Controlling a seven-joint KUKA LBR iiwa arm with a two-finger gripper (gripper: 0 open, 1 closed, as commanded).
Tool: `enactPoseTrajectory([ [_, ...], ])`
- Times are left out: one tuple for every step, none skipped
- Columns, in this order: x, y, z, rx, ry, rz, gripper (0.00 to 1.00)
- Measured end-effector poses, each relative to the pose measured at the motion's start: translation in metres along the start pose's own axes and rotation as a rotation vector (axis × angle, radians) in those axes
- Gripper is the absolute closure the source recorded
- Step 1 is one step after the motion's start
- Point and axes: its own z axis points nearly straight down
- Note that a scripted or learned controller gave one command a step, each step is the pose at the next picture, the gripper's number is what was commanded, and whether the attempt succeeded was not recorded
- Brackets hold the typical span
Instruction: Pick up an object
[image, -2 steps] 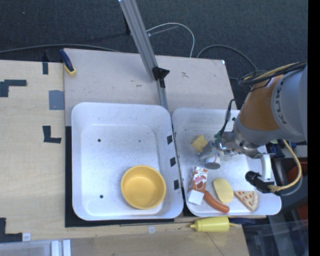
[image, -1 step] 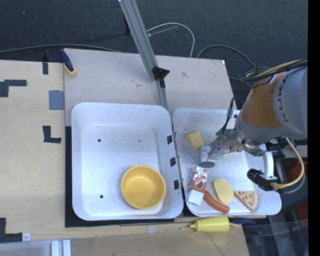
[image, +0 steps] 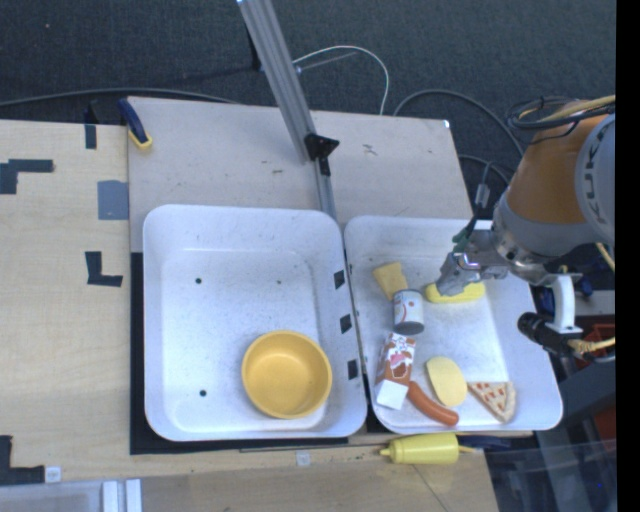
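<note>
A flat yellow banana-like piece (image: 456, 293) lies in the right bin (image: 520, 330), right of the small metal can (image: 407, 310). The end effector (image: 462, 272) sits directly over it, touching; whether its fingers grip cannot be told. Below the can lie a carton (image: 397, 368), sausage (image: 432, 406), and pizza slice (image: 492, 399).

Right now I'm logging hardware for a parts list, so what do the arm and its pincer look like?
The rounded grey arm carries a broad orange band above the wrist, with dark lettering partly visible at the picture's right edge. Thin dark cables loop over its top. At its tip sits a small grey metal pincer with a green spot.
</note>
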Motion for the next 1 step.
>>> enactPoseTrajectory([
  [0.0005,0.0,-0.0022,0.006,0.002,0.0,1.0],
])
